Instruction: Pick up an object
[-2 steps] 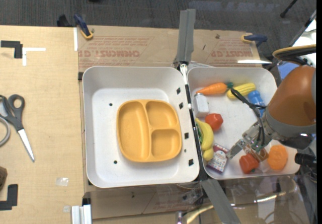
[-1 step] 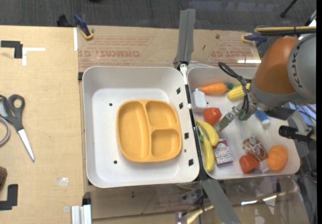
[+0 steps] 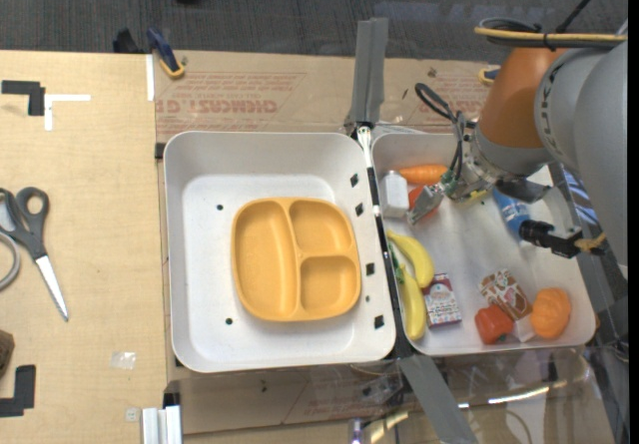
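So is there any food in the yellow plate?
Empty: the yellow divided plastic plate shows bare yellow in all three compartments.

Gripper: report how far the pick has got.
Done: the arm has reached into the right bin, with the gripper low near the carrot and a white item at the bin's far left corner. In hand: nothing visibly held. Left: the grasp and lift. The bananas, small carton and orange lie in the right bin; the yellow divided plate sits in the left bin.
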Robot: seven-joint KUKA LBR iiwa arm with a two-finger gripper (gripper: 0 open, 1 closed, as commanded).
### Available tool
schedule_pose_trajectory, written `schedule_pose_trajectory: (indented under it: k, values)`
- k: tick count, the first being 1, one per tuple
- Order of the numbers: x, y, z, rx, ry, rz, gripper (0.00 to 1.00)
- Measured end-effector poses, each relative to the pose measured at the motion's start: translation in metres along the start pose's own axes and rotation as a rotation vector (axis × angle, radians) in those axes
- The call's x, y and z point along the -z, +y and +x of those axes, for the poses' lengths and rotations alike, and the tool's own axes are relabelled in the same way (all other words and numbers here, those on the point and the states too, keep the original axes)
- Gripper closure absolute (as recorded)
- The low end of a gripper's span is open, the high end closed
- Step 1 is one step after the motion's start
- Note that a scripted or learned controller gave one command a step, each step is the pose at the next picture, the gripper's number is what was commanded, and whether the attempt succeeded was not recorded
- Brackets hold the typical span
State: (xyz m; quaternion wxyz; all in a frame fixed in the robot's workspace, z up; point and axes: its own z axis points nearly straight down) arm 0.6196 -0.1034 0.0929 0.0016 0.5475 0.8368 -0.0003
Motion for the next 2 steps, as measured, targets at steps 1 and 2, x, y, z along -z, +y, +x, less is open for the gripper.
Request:
schedule_pose_trajectory:
  k: [1, 2]
  values:
    - [0.01, 0.001, 0.0, 0.004, -0.003, 0.001, 1.0]
    - [0.099, 0.061, 0.04, -0.206, 0.0, 0.002, 1.0]
